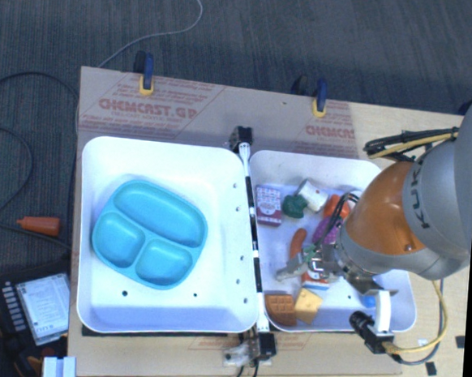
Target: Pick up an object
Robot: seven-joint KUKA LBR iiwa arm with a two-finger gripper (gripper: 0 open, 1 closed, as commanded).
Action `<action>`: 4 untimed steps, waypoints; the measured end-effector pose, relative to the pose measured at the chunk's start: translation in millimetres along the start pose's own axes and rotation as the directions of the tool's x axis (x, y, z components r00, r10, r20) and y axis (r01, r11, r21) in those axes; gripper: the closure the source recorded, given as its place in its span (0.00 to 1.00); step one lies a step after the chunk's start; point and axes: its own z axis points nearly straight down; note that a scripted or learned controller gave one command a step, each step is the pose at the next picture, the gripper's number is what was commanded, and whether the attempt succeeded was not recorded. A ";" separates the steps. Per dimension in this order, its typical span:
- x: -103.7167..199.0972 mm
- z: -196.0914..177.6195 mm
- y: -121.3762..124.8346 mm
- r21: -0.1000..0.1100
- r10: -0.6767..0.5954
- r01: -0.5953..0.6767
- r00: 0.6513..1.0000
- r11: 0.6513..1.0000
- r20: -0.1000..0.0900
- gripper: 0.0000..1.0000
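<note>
Looming closest to the lens, the grey arm with its orange band [389, 212] reaches in from the right and hangs over the right bin [401, 314], wrist tipped down into the clutter.

Going left to right: the left bin [108, 165] holds a blue divided tray [150, 231], lying flat near its middle, well apart from the work. Clamps at the far edge pin the board [185, 110] beneath, likely to keep both bins from sliding.

In the right bin, a small maroon-and-white packet [268, 204] lies at the far left, a green block [293, 204] just beside it, and a white piece [311, 190] next to that. Nearer, a red-orange stick [298, 240] lies lengthwise, and a brown biscuit-like piece [280, 307] and a yellow wedge [308, 305] sit against the near wall.

The gripper [321, 262] is down among these, just right of the red-orange stick, above the yellow wedge. Its tip is tangled visually with metal and coloured bits, so I cannot tell how far it is spread or whether anything is caught in it. No object looks lifted clear of the bin, so the pick seems not yet done.
</note>
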 end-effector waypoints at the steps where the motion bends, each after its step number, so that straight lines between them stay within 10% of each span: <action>1: -1.7 -11.7 3.9 -0.008 0.000 0.000 1.000 1.000 0.003 1.00; 4: -2.0 -37.3 5.4 -0.004 -0.001 0.001 1.000 1.000 0.004 1.00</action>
